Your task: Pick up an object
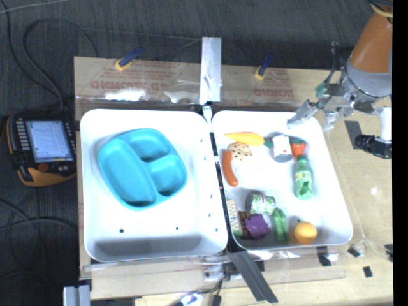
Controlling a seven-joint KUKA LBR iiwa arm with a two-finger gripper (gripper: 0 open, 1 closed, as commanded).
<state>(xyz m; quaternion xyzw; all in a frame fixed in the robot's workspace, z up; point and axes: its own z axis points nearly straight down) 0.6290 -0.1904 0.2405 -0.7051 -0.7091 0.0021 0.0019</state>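
Observation:
The right bin (338, 190) holds several toy foods. Along its far side lie a yellow banana (244, 138), a speckled cookie (239, 152), a grey can (280, 148) and a small red fruit (298, 148). An orange sausage (228, 167) lies by the left wall and a green bottle (303, 177) at the right. Near the front sit a green tin (261, 204), purple grapes (257, 225), a green vegetable (279, 225) and an orange (305, 232). My gripper (313, 117) hangs open over the bin's far right corner, above and right of the grey can, with nothing between its fingers.
The left bin (95, 234) holds a blue divided tray (141, 166). A metal strip (211, 62) stands behind the divide between the bins. A teach pendant (43, 146) lies left of the bench. Clamps (127, 58) grip the back board.

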